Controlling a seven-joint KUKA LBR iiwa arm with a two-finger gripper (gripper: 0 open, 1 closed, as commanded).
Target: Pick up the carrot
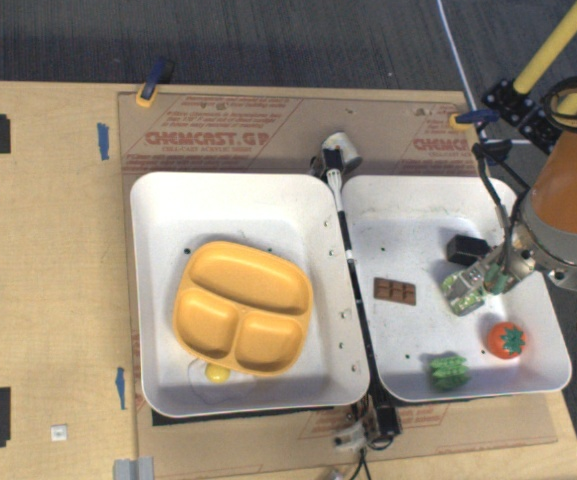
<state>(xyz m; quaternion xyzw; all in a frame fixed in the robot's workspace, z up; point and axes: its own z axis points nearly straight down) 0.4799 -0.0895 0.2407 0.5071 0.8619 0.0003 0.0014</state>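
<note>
My gripper hangs low over the right bin, in its right half, below the orange band of the arm. A small black block lies just beyond it. A red-orange tomato-like toy with a green top sits just below and right of the gripper. A green leafy toy lies near the bin's front wall. Left of the gripper, a brown chocolate bar lies flat on the bin floor.
The left bin holds a yellow compartment plate, with a small yellow thing peeking out at its front edge. A black and white fixture stands at the back between the bins. Cables and a yellow pole are at the upper right.
</note>
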